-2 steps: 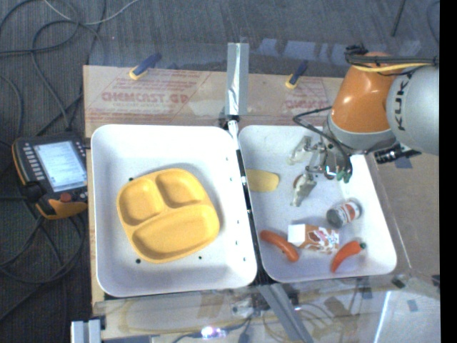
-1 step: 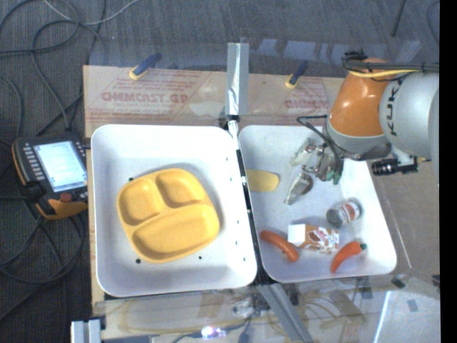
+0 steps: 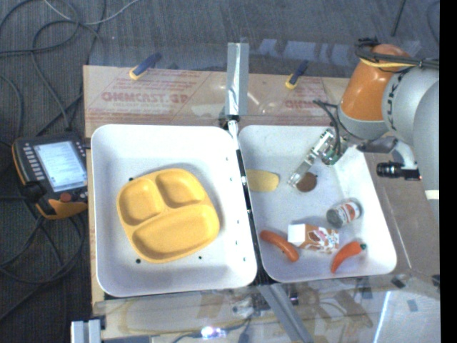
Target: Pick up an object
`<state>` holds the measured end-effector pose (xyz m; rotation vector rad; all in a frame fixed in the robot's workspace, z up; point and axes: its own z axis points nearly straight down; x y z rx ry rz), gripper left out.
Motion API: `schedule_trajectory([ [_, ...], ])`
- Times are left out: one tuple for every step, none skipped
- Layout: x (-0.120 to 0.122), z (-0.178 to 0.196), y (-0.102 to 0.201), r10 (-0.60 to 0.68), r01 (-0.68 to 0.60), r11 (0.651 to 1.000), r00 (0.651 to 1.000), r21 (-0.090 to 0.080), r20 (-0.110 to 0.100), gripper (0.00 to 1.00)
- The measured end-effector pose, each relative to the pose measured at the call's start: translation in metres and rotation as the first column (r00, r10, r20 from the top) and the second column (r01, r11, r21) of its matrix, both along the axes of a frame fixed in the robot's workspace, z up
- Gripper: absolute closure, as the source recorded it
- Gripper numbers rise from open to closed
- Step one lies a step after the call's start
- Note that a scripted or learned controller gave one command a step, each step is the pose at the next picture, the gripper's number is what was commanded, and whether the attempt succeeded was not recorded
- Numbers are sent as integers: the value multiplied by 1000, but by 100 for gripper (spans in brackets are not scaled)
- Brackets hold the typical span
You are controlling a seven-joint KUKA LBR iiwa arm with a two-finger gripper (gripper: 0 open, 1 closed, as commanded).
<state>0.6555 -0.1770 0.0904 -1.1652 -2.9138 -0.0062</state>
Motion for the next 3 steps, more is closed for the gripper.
schedule_trajectory([
  [-45,104,25,399,-399,917,917,-7,5,0],
  [-11,5,-3,56,-56,998,998,-7,4,0],
  [-10,15,-2,57,-57,998,998,-10,7,100],
])
